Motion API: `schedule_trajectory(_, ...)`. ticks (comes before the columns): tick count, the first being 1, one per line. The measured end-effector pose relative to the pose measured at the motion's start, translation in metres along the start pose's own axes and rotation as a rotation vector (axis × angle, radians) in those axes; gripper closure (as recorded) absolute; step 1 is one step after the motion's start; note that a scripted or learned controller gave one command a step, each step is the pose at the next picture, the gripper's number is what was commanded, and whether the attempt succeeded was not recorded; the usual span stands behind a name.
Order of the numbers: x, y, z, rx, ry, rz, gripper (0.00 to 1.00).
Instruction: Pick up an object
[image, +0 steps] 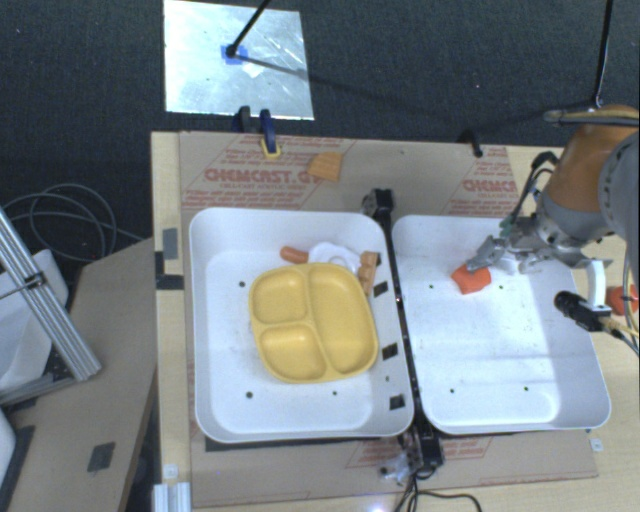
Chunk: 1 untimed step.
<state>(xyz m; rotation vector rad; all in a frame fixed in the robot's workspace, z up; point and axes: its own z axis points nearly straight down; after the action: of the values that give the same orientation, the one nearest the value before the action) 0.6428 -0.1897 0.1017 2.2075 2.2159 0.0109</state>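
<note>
The pincer (487, 258) is low in the right bin (520, 400), near that bin's far edge, its tips right at an orange block (472, 279); whether they are open or closed on the block I cannot tell. This looks like the grasping step. The next move calls for a firm closing on the block, then a straight lift clear of the bin floor.
</note>
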Motion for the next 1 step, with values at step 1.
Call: schedule_trajectory(1,0.001,0.0014,-0.0105,-0.002,0.003,-0.002,1.0)
